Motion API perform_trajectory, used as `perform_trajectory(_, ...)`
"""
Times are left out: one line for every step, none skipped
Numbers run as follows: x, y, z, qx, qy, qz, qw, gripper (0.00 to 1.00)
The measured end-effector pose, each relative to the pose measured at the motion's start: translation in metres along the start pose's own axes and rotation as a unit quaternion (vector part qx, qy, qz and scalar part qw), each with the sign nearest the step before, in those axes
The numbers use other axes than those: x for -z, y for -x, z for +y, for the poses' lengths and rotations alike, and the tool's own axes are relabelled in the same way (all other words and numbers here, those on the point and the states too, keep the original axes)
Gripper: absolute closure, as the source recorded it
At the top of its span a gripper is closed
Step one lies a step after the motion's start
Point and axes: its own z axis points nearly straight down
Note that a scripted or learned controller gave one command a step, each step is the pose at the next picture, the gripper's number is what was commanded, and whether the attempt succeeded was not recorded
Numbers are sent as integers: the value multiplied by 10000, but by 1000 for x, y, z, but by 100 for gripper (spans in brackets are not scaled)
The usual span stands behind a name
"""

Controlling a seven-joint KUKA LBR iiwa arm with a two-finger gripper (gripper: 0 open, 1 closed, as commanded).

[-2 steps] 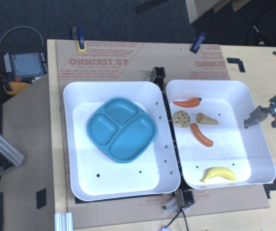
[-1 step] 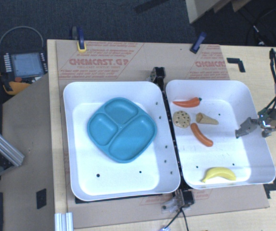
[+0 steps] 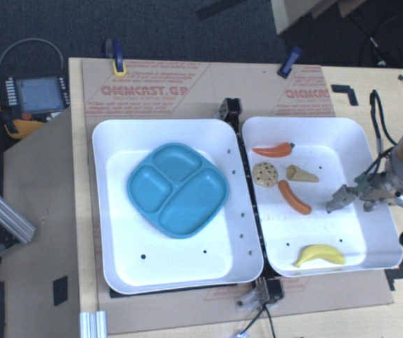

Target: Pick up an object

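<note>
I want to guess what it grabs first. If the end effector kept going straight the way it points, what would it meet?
Probably the hot dog: the end effector points leftward at it inside the right bin. Its height is unclear, so it might pass over.

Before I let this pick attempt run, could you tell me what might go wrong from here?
The gripper sits right of the hot dog, with the cookie and cone close by, so a descent may nudge neighbours. The banana lies near the right bin's front wall, which could block a grasp.
</note>
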Motion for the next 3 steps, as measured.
perform_trajectory(-54,-1,-1,-5,3,-2,10000,0)
perform_trajectory(-40,0,0,-10,38,-22,10000,100)
perform_trajectory(2,2,2,-1,63,-35,10000,100)
